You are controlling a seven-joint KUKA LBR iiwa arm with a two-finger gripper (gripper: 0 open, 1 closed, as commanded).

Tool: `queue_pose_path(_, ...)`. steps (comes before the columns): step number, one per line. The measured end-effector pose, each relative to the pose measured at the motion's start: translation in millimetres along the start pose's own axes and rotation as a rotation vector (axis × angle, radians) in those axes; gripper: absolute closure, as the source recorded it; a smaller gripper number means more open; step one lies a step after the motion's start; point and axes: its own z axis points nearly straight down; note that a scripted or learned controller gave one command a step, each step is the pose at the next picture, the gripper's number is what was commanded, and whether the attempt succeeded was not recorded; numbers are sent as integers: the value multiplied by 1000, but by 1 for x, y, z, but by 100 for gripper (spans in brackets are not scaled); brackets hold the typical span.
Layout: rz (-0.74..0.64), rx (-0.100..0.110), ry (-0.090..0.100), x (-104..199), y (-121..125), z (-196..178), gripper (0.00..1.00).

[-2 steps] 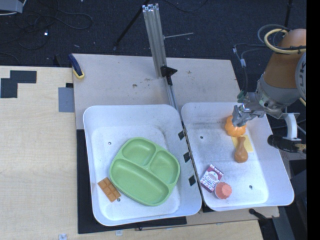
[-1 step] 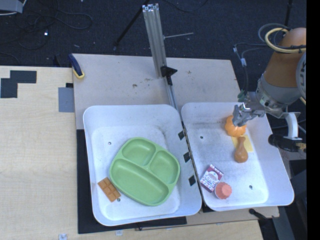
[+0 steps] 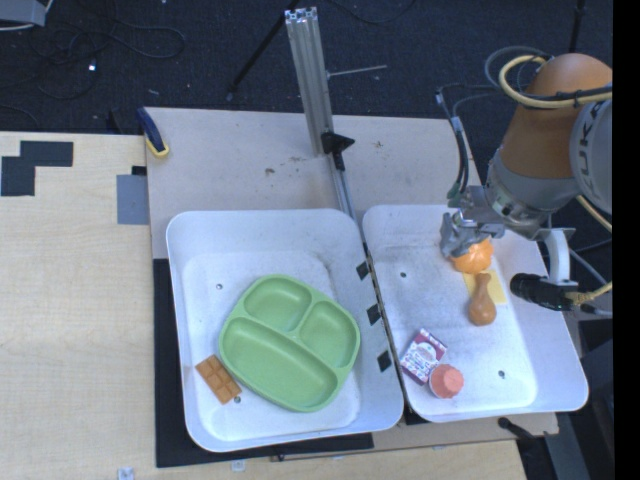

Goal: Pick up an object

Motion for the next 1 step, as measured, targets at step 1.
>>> queue_pose_path(1,0,2,0,58,-19,6,100)
